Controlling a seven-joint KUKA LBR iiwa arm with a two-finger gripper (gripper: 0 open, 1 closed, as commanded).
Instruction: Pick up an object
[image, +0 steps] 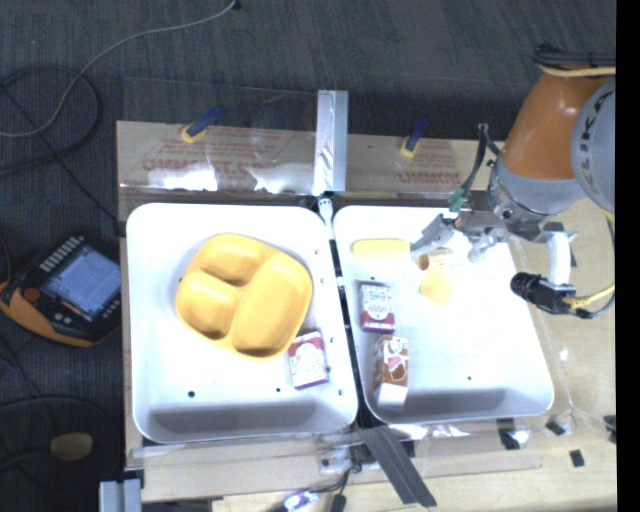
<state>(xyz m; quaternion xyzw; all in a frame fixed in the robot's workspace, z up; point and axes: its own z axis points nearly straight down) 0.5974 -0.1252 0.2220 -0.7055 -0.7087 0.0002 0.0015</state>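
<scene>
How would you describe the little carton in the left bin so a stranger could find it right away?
Start with the left bin, the one holding the big yellow lumpy object. Just beyond that object's lower right edge, near the wall shared with the right bin, lies the small carton. It is white and maroon, the single carton on this side; the two like it lie across the wall.

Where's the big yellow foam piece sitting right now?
The big yellow foam piece lies in the left bin, filling its upper middle, with a small carton touching its lower right edge near the divider.

A: Items off the bench?
B: One handheld control pendant (68, 290), orange-edged, on dark carpet at left; black cables (60, 95) nearby.
A: On the bench?
B: Two blue-yellow clamps (203, 123), rear edge.
</scene>
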